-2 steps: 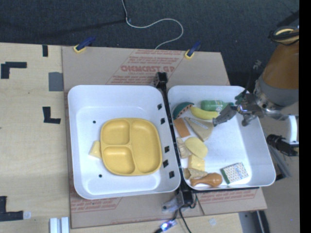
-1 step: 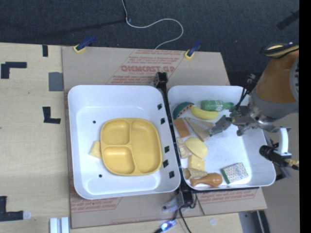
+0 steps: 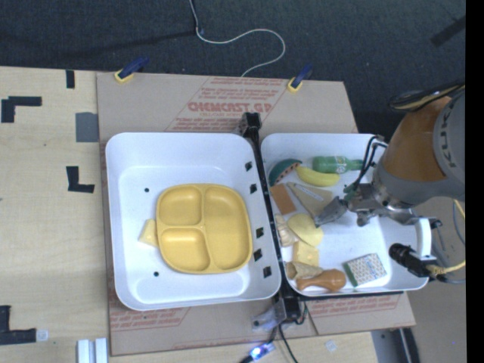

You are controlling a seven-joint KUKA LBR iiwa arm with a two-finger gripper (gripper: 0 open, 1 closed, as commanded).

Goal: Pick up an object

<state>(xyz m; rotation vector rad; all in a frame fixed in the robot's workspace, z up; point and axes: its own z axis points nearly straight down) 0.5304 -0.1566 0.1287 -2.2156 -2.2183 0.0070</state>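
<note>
My gripper (image 3: 331, 212) is low in the right bin (image 3: 393, 237), near its middle, reaching in from the right. It hangs just right of a pale yellow wedge (image 3: 305, 230) and below a yellow banana (image 3: 318, 176). A green bottle (image 3: 336, 162) lies at the bin's far side. A green and red slice (image 3: 283, 170) and an orange block (image 3: 281, 199) sit along the left wall. A brown drumstick (image 3: 321, 280) and a patterned green card (image 3: 364, 268) lie at the near side. Nothing is visibly held.
The left bin (image 3: 128, 203) holds a yellow divided plate (image 3: 204, 228) with a pale yellow piece (image 3: 147, 233) beside its left edge. A black divider (image 3: 261, 203) runs between the bins. The arm's grey and orange wrist (image 3: 416, 165) stands over the right bin's right side.
</note>
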